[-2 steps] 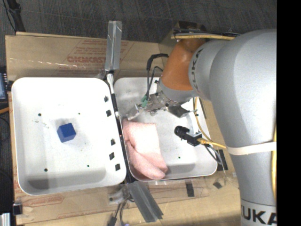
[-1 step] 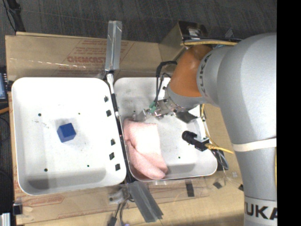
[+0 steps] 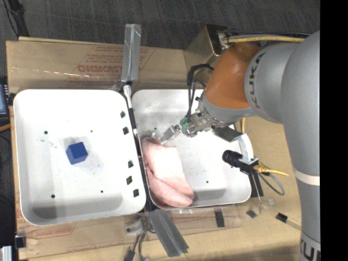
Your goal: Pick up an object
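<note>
Hanging: hand (image 3: 167,134) beside top edge of pink bundle (image 3: 166,173), right bin (image 3: 160,105) | opening: cannot tell

"KUKA" stands on the grey arm (image 3: 254,88) (the cardboard's (image 3: 103,58) red print is unreadable).

Two shallow white bins, just beside each other: left bin (image 3: 32,162) and right bin (image 3: 163,105). Under both, a brown cardboard sheet (image 3: 70,58) with red print. At the far end of the gap between them, a grey metal bar (image 3: 131,53). Along the shared wall, small black clips (image 3: 130,165). All around, dark carpet (image 3: 109,4).
</note>
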Controlling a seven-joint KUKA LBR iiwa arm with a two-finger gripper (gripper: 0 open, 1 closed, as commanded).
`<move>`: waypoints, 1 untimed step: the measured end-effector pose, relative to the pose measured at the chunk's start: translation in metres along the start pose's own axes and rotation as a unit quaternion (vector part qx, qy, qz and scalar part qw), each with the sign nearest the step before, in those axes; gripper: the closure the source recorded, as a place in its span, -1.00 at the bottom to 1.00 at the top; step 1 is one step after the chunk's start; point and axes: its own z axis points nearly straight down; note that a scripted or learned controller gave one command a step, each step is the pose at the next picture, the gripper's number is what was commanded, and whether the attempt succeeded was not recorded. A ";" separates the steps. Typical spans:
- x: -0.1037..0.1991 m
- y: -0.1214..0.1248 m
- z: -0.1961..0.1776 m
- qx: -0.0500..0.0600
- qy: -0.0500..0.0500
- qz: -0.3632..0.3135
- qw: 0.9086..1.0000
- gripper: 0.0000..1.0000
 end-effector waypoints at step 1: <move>0.001 0.008 0.083 0.001 0.000 0.015 1.000 -1.00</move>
